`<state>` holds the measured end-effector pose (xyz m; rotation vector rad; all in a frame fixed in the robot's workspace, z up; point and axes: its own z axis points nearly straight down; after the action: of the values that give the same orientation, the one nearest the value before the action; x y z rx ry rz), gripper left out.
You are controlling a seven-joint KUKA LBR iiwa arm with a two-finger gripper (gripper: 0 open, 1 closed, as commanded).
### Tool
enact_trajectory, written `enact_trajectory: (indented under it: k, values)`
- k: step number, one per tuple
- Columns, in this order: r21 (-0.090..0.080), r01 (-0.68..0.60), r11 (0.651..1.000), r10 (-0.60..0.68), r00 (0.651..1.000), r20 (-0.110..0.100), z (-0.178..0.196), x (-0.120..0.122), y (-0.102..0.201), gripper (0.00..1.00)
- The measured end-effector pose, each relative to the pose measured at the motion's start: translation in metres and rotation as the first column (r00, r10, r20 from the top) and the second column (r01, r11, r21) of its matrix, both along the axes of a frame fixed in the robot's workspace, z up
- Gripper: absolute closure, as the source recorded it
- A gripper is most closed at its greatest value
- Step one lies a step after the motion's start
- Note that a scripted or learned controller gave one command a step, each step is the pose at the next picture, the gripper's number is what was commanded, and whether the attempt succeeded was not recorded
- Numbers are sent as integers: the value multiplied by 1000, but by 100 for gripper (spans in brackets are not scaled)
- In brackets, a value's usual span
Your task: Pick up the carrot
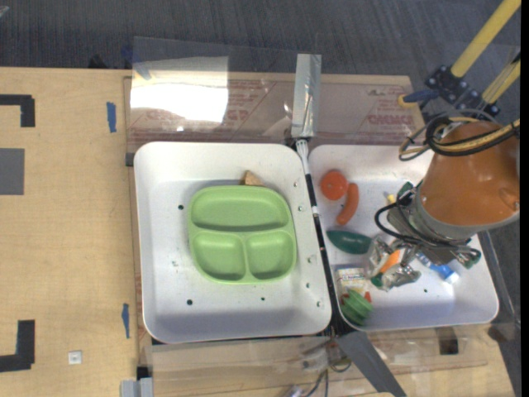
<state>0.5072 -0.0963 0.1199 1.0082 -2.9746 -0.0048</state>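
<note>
1. Reaching in from the right, the grey arm [471, 180] with its orange band hangs over the right bin [475, 304], its wrist covering much of that bin's middle.
2. The end effector [390, 267] sits low in the right bin, just below the wrist, among a clutter of small items; a bit of orange shows at its tip, but whether that is something grasped cannot be told, nor whether the tool is released or clenched.
3. The carrot [348, 204], a slim orange-red piece, lies tilted in the upper left part of the right bin, just beside a round orange fruit [333, 184] and well clear of the end effector.
4. A dark green vegetable [350, 241] lies below the carrot, near the bin's left wall.
5. A green leafy toy [357, 306] rests at the lower left corner of the right bin, with a small packet [351, 279] just above it.
6. A blue item [444, 270] peeks out beneath the wrist on the right.
7. The left bin [165, 296] holds a light green divided plate [243, 232], with a small tan object [250, 178] touching its upper edge.
8. Both bins stand side by side on the worktop [58, 222].
</note>
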Motion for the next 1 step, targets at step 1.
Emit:
enact_trajectory:
  k: [1]
  values:
    - [-3, 16, 1000, -16, 1000, 16, 117, 34, 1, 100]
